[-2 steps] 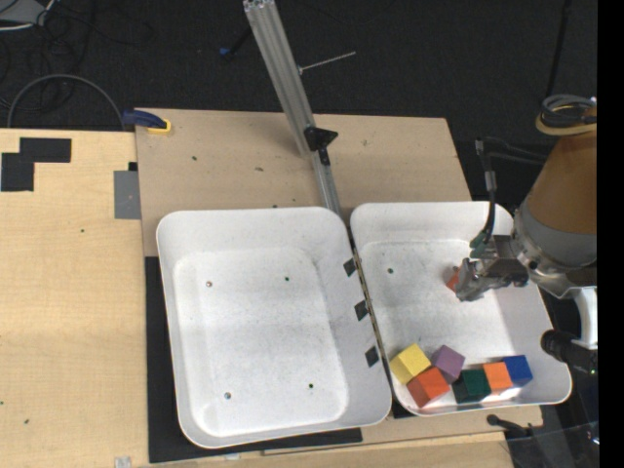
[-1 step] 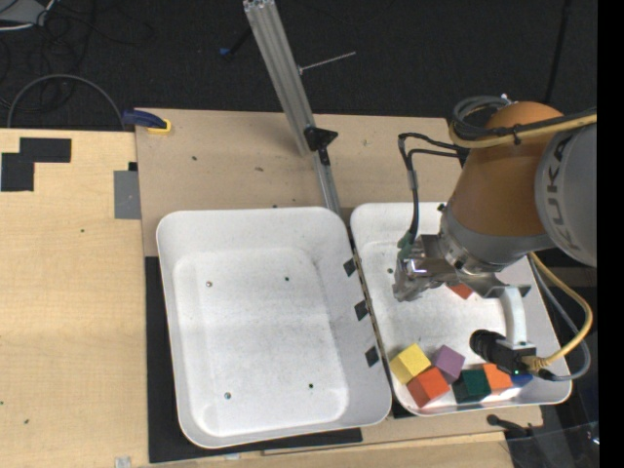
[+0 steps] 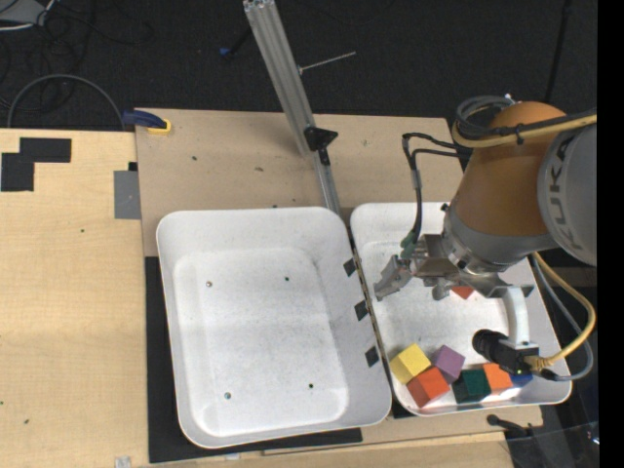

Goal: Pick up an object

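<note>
- Blocks are sitting in the right bin [image 3: 375, 224] at its near edge: yellow block [image 3: 411, 361], red block [image 3: 427, 386], purple block [image 3: 449, 361], green block [image 3: 472, 385]; all are lying loose, so nothing is picked yet.
- Farther in, the gripper [image 3: 395, 278] is hovering by the bin's left wall, apart from them; whether it is clenched I cannot tell.
- The left bin [image 3: 195, 224] is lying just beside.

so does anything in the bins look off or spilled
Nothing stands out. The blocks, yellow, purple, red, green and orange, sit bunched in the right bin's near corner, none spilled over the rim.
</note>
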{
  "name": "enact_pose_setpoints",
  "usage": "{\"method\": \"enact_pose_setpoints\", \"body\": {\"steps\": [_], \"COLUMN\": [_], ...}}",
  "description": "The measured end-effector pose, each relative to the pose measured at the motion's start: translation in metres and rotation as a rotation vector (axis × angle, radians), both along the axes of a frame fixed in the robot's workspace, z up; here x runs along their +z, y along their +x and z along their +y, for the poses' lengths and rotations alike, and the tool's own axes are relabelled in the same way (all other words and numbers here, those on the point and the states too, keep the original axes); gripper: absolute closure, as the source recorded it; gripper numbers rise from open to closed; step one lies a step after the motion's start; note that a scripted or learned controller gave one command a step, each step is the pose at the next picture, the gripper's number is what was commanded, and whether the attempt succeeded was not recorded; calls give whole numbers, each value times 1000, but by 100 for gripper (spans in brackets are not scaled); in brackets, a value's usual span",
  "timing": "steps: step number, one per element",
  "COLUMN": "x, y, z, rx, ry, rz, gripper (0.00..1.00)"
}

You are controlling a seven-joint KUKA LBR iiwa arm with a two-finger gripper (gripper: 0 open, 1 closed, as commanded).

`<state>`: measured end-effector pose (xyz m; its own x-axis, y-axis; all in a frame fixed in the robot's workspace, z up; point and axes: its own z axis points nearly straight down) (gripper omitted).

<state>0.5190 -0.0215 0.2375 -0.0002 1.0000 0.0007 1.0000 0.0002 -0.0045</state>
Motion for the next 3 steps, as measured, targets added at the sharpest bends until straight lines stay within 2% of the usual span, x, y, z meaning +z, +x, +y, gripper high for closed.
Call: {"method": "enact_pose_setpoints", "body": {"steps": [1, 2, 3], "x": [10, 9, 19], "y": [0, 0, 0], "z": [-1, -1, -3], "rx": [-2, -1, -1], "ry": [1, 0, 1], "rz": [2, 3, 5], "gripper": [100, 0, 100]}}
